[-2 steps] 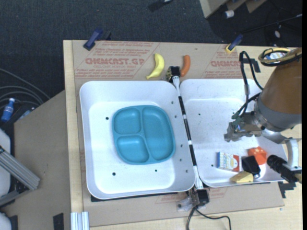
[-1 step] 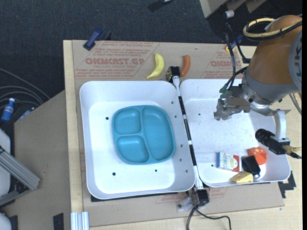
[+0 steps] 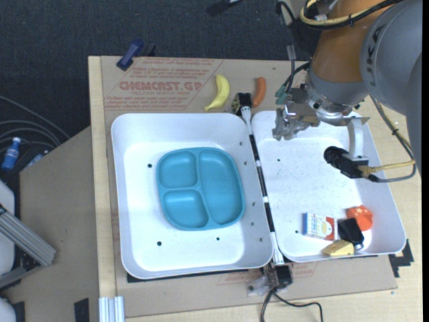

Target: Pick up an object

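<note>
Fingers [image 3: 287, 129] over right bin [image 3: 301, 180], carpeted floor [image 3: 60, 19]

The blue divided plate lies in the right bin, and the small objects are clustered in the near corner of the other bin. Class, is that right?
Not quite. The camera view shows the blue divided plate lying in the left bin, not the right. The small objects are indeed clustered in the near corner of the other bin, the right bin.

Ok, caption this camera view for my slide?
Grey arm's gripper hovers over right white bin; blue divided plate in left.
</note>
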Action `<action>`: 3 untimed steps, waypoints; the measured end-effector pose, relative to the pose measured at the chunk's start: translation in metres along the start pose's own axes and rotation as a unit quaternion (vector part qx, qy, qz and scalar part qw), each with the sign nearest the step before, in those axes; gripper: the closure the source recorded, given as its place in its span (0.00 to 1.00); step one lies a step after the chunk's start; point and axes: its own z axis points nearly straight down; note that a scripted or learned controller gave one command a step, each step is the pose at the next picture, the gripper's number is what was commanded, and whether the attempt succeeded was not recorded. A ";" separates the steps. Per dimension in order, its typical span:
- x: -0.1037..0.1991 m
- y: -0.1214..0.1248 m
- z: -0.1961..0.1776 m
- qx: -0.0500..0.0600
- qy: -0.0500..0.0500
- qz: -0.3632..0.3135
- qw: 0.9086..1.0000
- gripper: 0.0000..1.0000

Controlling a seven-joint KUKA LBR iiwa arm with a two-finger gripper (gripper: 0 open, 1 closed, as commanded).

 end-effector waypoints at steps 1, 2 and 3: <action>0.063 0.048 0.020 0.000 0.000 0.000 1.000 1.00; 0.062 0.049 0.009 -0.001 -0.001 0.000 1.000 1.00; 0.063 0.050 -0.001 -0.002 -0.001 -0.001 1.000 1.00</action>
